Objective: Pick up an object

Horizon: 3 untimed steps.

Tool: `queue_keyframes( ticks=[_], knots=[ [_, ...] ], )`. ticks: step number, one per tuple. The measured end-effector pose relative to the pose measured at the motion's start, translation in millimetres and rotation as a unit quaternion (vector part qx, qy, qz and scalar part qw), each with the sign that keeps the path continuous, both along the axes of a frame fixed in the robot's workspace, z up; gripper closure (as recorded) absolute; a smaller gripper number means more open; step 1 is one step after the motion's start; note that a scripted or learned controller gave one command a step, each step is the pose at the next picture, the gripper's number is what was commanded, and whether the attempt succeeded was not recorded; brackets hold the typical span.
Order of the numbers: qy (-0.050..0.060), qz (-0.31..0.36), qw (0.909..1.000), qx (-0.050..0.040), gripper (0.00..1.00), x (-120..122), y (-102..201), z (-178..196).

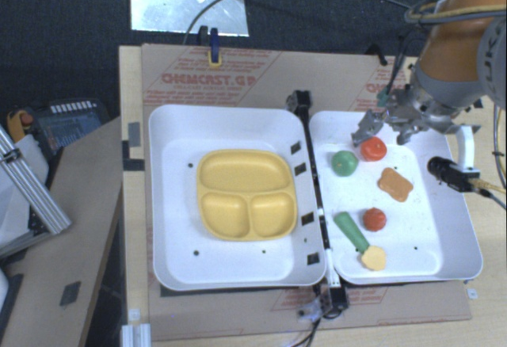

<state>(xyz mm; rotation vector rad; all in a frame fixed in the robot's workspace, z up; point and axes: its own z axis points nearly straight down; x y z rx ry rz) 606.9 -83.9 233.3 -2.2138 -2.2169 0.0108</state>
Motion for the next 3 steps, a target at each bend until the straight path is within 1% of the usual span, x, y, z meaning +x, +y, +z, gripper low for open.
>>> queue_keyframes(
  ticks=[1, 2, 3],
  knots=[
    [-0.006, 0.001, 1.0000, -0.0006, 0.00, 2.4, 0.0, 7.0],
    [-0.005, 0.000, 1.0000, -0.0006, 0.00, 3.9, -2.3, -34.9],
    [-0.004, 0.000, 1.0000, -0.0006, 0.00, -2.7, -6.1, -79.8]
  ],
)
